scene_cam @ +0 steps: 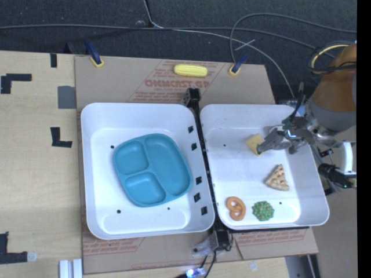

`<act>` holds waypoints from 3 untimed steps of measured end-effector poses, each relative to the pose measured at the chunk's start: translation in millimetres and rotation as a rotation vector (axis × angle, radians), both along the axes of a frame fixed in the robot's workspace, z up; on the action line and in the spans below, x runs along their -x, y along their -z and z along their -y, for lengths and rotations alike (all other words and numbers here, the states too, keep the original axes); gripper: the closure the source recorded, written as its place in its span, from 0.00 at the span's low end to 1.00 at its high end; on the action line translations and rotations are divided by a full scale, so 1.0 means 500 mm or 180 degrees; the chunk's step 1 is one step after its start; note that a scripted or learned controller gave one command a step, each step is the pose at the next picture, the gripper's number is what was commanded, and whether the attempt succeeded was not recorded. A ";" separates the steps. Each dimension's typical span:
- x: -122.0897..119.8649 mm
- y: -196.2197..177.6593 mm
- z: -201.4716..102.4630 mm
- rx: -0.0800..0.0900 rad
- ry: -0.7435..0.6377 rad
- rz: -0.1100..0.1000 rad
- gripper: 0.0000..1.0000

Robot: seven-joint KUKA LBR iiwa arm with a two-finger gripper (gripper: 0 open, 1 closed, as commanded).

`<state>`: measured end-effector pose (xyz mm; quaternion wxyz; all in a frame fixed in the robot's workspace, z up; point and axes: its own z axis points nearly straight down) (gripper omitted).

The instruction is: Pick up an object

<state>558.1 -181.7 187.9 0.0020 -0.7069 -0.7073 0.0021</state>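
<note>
Although the tabletop (35, 155) carries two white bins, the coming move concerns only the right bin (307, 213), because the arm (333, 97) reaches over its right wall and the end effector (268, 145) hangs low in the far half of this bin. The left bin (93, 172) holds a big blue divided plate (152, 168), well apart from the work. The nearest thing is a small yellow cheese block (253, 142), which lies just on the left of the fingertips and seems to touch them; it is compact, with no clear long axis. I cannot tell if the end effector is released or clenched, and nothing is visibly between its fingers. A pizza slice (277, 178) lies nearer to the front edge, then a green broccoli (264, 211) and a pretzel (236, 207) beside the front wall, all apart from the cheese. A yellow corn cob (190, 70) rests outside, near the far edge.
</note>
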 end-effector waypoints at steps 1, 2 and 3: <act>0.003 0.130 -0.005 -0.0004 -0.0002 -0.0008 0.00; 0.003 0.209 -0.007 0.0006 -0.0004 0.0019 0.00; 0.000 0.183 -0.005 0.0012 -0.0004 0.0032 1.00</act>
